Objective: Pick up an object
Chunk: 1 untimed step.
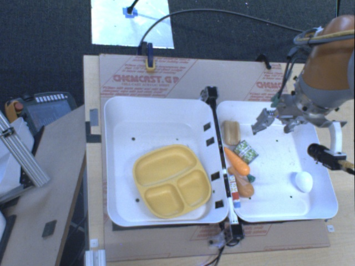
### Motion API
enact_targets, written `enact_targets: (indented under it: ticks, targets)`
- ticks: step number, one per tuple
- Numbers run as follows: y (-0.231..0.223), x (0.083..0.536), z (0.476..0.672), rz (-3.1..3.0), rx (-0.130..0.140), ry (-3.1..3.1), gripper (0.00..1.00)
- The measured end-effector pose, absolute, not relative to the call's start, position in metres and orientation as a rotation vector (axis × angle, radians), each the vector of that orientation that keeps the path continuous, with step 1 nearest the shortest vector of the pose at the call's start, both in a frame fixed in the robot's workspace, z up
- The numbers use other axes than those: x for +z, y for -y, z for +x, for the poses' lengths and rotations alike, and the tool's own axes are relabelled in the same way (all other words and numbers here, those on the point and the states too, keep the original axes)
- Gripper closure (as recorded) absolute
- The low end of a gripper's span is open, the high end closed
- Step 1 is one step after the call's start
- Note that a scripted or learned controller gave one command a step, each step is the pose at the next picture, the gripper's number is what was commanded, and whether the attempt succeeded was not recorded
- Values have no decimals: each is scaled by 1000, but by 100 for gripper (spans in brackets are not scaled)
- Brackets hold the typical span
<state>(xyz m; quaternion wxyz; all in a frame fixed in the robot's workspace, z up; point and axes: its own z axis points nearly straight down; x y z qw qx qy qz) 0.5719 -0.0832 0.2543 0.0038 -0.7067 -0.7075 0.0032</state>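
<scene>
Two shallow white bins are seated side by side on the bench. The left bin [119,148] contains a yellow compartment tray [171,180], laid flat near the bin's front half, with one long compartment and two smaller ones.

The right bin [277,204] contains the candidate objects. Along its left wall, from back to front, a tan bread-like piece [231,131], a small green packet [245,151], a carrot [237,162] and a brown-orange item [244,187] are grouped closely — the carrot lies at a slant, touching or just beside the packet. A white egg-shaped object [303,181] rests apart from that group, near the right wall of the bin.

The arm [330,60] is extended in from the right, above the rear portion of the right bin. The gripper [275,119] is positioned over the bin's back area, to the right of the bread-like piece and well apart from the egg-shaped object. Its two fingers are seen spread apart — nothing is held between them. A black cylindrical part [324,154] projects beside the wrist, over the bin's right edge.
</scene>
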Motion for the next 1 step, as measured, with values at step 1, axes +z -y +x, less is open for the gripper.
enact_targets:
  ticks: [1]
  targets:
    - [83,260,574,-2219,-2,2226,0]
